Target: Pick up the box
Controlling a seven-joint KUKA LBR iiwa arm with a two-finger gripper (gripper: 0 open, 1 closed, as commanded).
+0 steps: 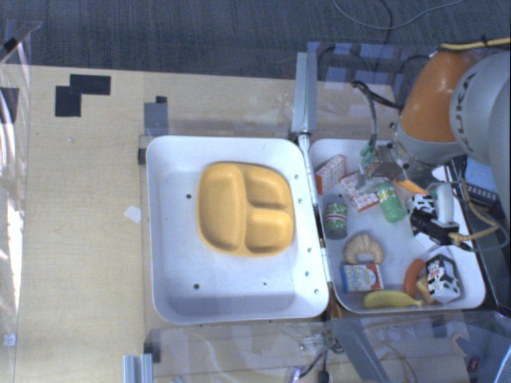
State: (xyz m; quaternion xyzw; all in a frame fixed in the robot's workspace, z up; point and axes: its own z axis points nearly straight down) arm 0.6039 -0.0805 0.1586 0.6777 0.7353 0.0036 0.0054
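Camera view has the gripper [375,168] low over the back of the right bin [479,290], right at a small red-and-white box [361,193], but honestly I can't tell what the fingers are doing. Another little box [330,172] sits just left; a yellow divided tray [244,207] lies in the left bin [172,286] on the wooden bench [80,238].

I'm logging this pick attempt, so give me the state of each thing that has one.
yellow tray: upright, compartments empty, in left bin
red box: lying flat in right bin, not gripped
blue box: lying flat
green can: standing upright
banana: unpeeled, lying by near wall
pincer: low over red packet
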